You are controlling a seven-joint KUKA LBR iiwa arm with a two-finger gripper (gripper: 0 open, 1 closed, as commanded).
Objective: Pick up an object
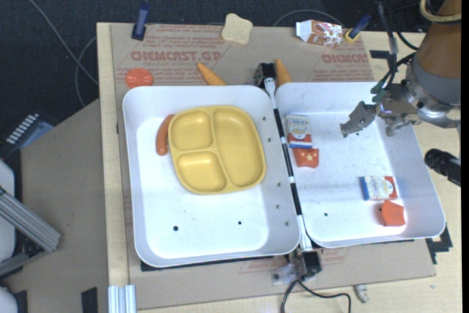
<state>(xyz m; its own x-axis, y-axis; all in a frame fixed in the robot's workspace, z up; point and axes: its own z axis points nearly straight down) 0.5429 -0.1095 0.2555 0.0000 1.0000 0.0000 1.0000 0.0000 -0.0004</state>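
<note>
On the bench: two shallow white bins side by side, set on a brown board (183,55) with red lettering.

Left bin (146,223): one yellow divided plate (217,149), three compartments, lying flat in the upper half. One red sausage (162,137) just beside the plate's left edge, lengthwise along it.

Right bin (344,223): one small carton with red and blue print (298,127) near the upper left corner; one small red packet (306,157) just below it, touching or nearly so. One blue and white box (379,188) toward the lower right; one orange block (393,213) just beneath that.

Gripper (354,122): over the upper part of the right bin, apart from all four items there, fingers pointing left. Whether the jaws stand open or closed I cannot tell from this angle; nothing shows between them.

Board behind the bins: one slice of toy bread (237,28), one carrot (210,74), one red round piece (138,77), one blue clip (140,20), one small white and red carton (319,32).
</note>
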